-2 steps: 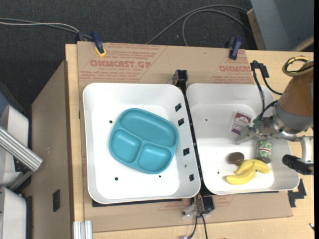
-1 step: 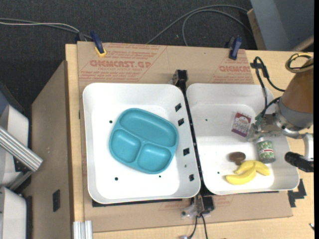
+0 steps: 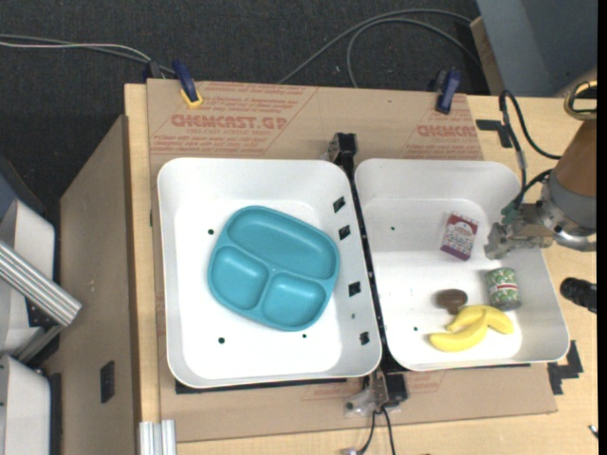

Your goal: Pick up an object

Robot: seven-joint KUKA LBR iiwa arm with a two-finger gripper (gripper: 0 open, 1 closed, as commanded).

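Observation:
The right bin (image 3: 417,183) holds a small red and purple box (image 3: 460,236), a little green can (image 3: 503,288), a brown lump (image 3: 451,300) and a yellow banana (image 3: 471,328). My gripper (image 3: 503,242) hangs over the bin's right side, just right of the box and directly above the can in the view. It sits apart from the box, and nothing shows in its grasp. The arm's grey wrist (image 3: 569,202) comes in from the right edge.
A blue divided plate (image 3: 273,266) lies in the left bin (image 3: 190,197). A black divider with clips (image 3: 353,245) runs between the bins. Cables (image 3: 517,131) trail across the cardboard bench top behind the right bin.

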